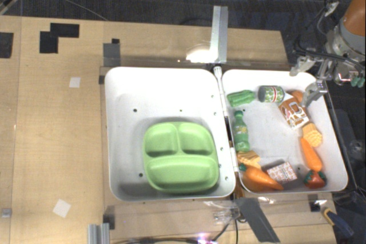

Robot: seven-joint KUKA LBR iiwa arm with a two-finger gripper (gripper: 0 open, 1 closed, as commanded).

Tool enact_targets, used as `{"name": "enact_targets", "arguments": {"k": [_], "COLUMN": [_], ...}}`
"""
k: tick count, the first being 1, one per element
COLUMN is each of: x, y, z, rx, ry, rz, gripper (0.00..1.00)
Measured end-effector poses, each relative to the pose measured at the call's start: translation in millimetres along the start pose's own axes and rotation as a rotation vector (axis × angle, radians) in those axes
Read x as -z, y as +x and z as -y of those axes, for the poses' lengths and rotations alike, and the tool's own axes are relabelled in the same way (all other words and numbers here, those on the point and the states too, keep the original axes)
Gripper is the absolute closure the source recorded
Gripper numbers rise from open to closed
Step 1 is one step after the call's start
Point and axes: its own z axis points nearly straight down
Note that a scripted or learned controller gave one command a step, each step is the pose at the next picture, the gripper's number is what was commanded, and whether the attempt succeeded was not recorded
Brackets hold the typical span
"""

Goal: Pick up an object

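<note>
Camera view: arm at upper right, pincer over right bin rim, finger state unclear.

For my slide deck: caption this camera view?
Gripper poised over the right bin's toy food; a green divided plate sits in the left bin.

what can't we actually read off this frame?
- Gripper: small, against clutter at the right bin's top right corner; open or shut unreadable.
- Arm: cut off by the right edge of the camera view.
- Small packet: print too small to read.
- Red item in the bottom right corner: partly behind the carrot, identity unclear.
</note>
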Motion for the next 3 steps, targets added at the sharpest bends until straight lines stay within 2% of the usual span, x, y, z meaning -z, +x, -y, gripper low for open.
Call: {"name": "enact_targets", "arguments": {"k": [1,2,3], "x": [-156.9,-184.4,-182.2], "y": [-22.7,-8.9,38.0], "z": [0.0,45.8,31.0], "rx": [0.220,0.363,0.270], "ry": [0.003,-0.003,0.001], "rz": [0.004,-0.003,0.003], "gripper": [0.00,0.00,0.00]}}
